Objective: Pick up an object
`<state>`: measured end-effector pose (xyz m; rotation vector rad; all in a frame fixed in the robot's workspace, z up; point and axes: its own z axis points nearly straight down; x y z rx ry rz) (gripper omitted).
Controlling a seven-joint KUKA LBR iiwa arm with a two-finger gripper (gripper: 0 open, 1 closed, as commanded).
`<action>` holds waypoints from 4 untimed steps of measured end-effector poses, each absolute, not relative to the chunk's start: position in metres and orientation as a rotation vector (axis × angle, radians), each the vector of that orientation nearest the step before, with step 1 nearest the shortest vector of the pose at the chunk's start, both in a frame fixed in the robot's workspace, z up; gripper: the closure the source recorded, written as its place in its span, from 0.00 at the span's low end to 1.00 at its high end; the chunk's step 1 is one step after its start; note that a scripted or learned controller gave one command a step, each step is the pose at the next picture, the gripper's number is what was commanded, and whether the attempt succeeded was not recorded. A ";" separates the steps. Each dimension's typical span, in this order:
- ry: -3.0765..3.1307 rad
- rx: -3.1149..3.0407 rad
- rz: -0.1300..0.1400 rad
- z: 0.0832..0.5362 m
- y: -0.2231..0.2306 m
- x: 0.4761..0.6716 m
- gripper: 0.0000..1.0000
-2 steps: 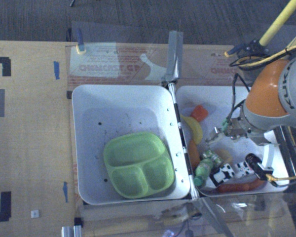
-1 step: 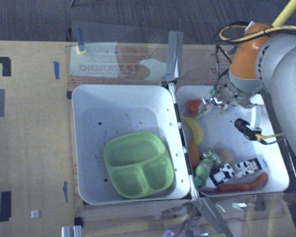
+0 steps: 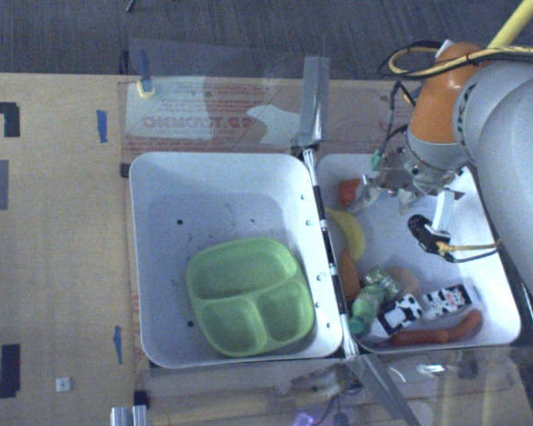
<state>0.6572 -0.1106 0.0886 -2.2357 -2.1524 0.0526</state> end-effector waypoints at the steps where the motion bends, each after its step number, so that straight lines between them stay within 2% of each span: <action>1: -2.150 -2.222 0.057 0.097 -0.105 0.656 1.00; 2: -2.060 -2.373 0.000 0.087 -0.127 0.642 1.00; 3: -2.060 -2.372 0.001 0.086 -0.127 0.641 0.00; 4: -2.004 -2.423 -0.002 0.086 -0.131 0.668 0.00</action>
